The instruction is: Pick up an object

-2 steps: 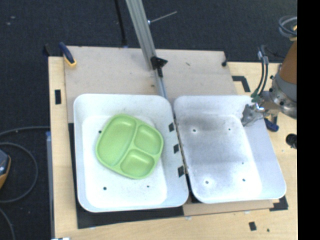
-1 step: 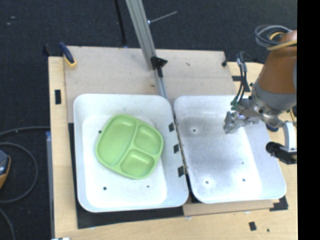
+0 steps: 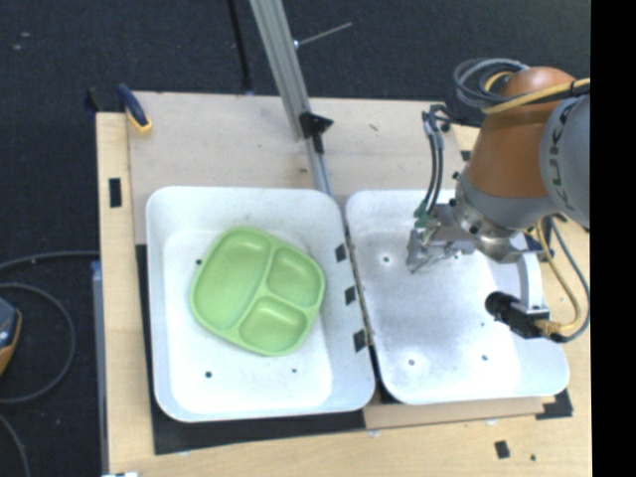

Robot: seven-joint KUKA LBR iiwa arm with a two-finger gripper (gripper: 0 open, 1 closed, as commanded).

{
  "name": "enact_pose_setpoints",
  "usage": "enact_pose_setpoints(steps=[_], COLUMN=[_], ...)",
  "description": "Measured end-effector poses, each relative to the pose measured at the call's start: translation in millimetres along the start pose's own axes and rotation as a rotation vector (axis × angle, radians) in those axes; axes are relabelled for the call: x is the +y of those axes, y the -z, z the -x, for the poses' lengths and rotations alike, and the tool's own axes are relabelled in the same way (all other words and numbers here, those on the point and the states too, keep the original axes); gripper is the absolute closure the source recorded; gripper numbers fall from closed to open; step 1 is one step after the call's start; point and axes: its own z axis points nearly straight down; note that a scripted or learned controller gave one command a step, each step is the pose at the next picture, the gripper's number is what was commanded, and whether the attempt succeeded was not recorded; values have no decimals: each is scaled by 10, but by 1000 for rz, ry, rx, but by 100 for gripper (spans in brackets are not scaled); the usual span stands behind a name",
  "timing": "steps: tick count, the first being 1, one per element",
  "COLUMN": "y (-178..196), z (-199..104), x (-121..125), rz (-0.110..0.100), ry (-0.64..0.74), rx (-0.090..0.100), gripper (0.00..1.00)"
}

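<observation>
Two shallow white bins sit side by side on the wooden surface (image 3: 219, 137), seen from above at a slant. Left bin (image 3: 179, 366) holds a green divided plate (image 3: 258, 290) w/ three compartments, lying flat, roughly mid-bin, a bit toward the upper left, apart from all walls. Right bin (image 3: 447, 366) has the arm (image 3: 517, 157) over it, coming in from the right; orange band sits above the wrist. Gripper (image 3: 422, 251) hangs low over the right bin's upper-left part, near the divider between bins, well apart from the plate. Can't tell how the gripper is set; nothing visible in it. Slanted metal rail (image 3: 283, 58) crosses the surface's top edge, ending just above the bins. Blue clamp (image 3: 132, 107) at the surface's upper-left corner.
</observation>
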Motion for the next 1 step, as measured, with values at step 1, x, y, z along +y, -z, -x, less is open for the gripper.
enact_pose_setpoints(steps=[1], y=[44], z=[-458], x=[-162], rz=[-1], ry=[-1], rx=[0], gripper=[100])
